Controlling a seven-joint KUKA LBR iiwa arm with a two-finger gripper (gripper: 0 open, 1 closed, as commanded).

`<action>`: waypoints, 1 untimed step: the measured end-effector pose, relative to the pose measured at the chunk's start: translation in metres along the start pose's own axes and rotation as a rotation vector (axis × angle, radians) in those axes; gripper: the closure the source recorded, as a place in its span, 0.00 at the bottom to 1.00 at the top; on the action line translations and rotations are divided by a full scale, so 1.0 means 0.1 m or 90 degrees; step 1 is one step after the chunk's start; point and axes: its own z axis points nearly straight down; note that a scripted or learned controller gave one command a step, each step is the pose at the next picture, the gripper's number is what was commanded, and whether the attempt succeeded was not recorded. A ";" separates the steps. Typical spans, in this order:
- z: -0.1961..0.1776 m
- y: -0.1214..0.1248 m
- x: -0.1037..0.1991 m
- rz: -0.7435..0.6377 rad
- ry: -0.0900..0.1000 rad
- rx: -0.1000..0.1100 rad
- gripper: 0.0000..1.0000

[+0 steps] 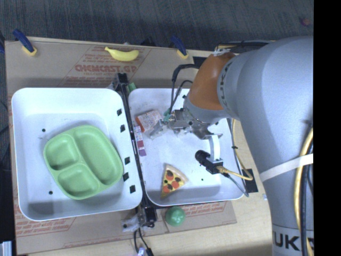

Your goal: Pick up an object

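Camera view, left to right: green divided plate [82, 161] in the left bin [26, 105]; crinkly packet [148, 120] in the right bin [226, 193], light, slippery, crushable, so you pinch its middle; pizza slice toy [172, 180]; gripper [169, 122] beside the packet, finger state untellable.

The bench [80, 71], covered in what looks like cardboard, carries two white bins [32, 143] [213, 193], a yellow banana [122, 53] and a green ball [174, 216].
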 end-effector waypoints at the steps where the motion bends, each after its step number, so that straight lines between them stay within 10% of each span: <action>1: -0.10 0.00 0.00 -0.001 0.000 0.001 1.00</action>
